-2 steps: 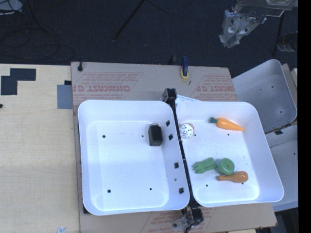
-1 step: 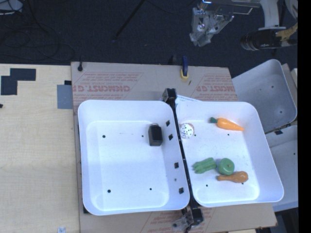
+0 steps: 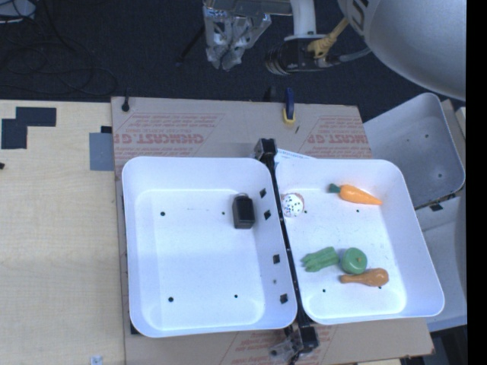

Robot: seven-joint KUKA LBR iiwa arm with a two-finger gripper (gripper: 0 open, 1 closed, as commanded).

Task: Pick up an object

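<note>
My gripper (image 3: 230, 42) hangs high at the top of the camera view, beyond the far edge of the bench and well away from both bins. A small black block (image 3: 243, 211) lies in the left bin (image 3: 152, 196), near its right wall. The right bin (image 3: 396, 196) holds a speckled white ball (image 3: 293, 204) by the divider, an orange carrot (image 3: 356, 195) at the back, and a green leafy piece (image 3: 319, 259), a round green piece (image 3: 353, 261) and a brown-orange piece (image 3: 365, 277) grouped toward the front. Nothing hangs under the gripper.
The bins rest on a cardboard sheet (image 3: 198, 131) over a pale wooden bench (image 3: 53, 226). A black clip strip (image 3: 278, 238) joins the bins down the middle. The grey arm (image 3: 411, 21) bulks at the top right. Cables lie on the dark floor (image 3: 76, 44) behind.
</note>
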